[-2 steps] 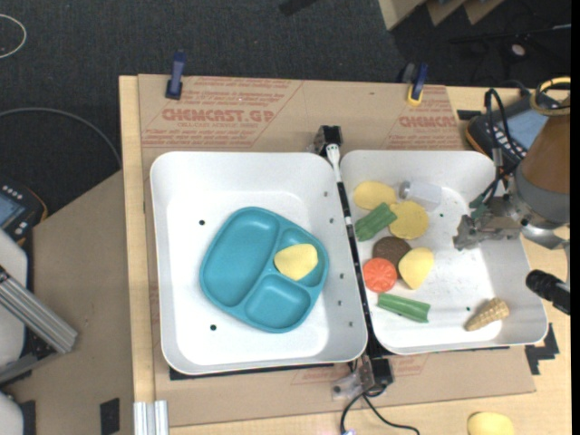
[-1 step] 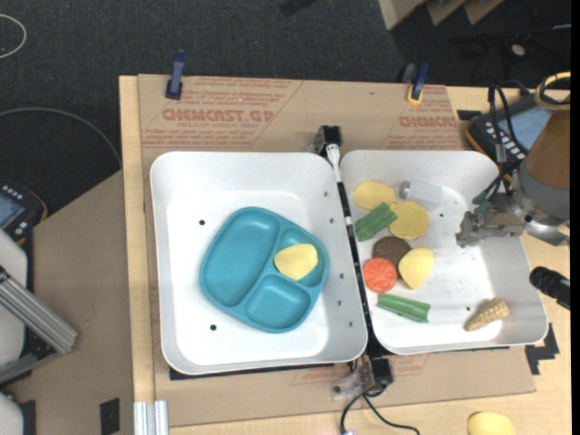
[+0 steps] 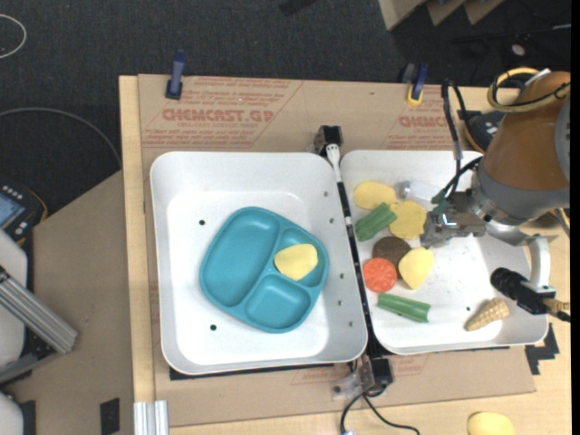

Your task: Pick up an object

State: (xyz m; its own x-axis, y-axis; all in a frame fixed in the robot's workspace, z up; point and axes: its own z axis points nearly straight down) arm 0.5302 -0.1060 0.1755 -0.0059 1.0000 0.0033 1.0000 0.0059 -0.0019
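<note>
The right bin [image 3: 507, 333] holds several toy foods. Among them are a yellow piece [image 3: 374, 194], a green piece [image 3: 374, 221], another yellow piece [image 3: 408, 218], a brown disc [image 3: 391, 247], a red tomato [image 3: 380, 275], a yellow lemon [image 3: 416, 266], a green pickle [image 3: 404, 308] and a cone [image 3: 487, 314]. My gripper [image 3: 441, 219] hangs low over this bin, just right of the middle yellow piece and above the lemon. The arm's grey wrist [image 3: 521, 184] covers the bin's right side.
The left bin [image 3: 181, 198] holds a blue divided plate [image 3: 249, 270] with a yellow food piece [image 3: 295, 260] in its right section. A black part [image 3: 518, 289] sticks out over the right bin's right side. Blue clamps [image 3: 176, 75] stand at the cardboard's far edge.
</note>
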